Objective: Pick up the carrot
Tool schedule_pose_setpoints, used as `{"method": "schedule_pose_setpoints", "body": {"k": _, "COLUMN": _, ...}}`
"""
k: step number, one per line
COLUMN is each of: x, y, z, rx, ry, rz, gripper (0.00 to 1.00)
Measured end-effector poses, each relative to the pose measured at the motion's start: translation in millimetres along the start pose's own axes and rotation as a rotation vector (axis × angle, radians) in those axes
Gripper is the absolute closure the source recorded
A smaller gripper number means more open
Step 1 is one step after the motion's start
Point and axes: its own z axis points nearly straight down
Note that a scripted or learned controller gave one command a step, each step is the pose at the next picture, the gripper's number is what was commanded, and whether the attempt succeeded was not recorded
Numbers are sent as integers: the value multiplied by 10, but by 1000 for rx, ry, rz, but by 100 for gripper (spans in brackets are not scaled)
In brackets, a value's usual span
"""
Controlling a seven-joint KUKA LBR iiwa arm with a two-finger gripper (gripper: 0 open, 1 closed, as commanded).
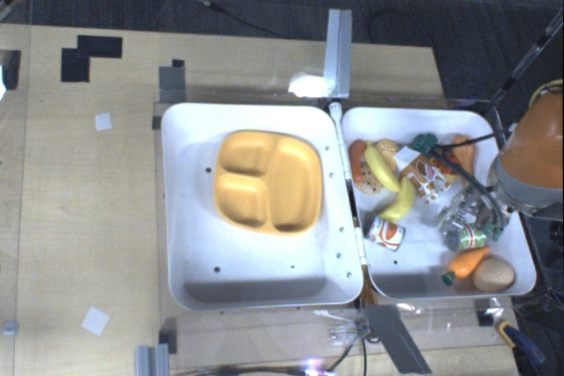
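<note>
Carrot just below the pincer, toward the potato

The carrot (467, 262) lies slantwise against the potato (493, 274) (green end lower left); the pincer (473, 220) hovers just above it, whether open or closed I cannot tell.

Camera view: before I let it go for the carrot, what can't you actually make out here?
- Hand: a blurred metallic cluster in the camera view; whether it is open or shut cannot be told.
- Carrot: its lower right side meets the potato; that contact is too small to judge.
- Arm: cut off by the right edge.
- Packet: crossed by a dark cable; print too small to read.
</note>
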Motion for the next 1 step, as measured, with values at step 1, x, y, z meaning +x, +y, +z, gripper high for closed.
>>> {"method": "schedule_pose_setpoints", "body": {"k": 1, "x": 151, "y": -178, "z": -465, "rx": 6, "ry": 14, "rz": 50, "gripper": 100}}
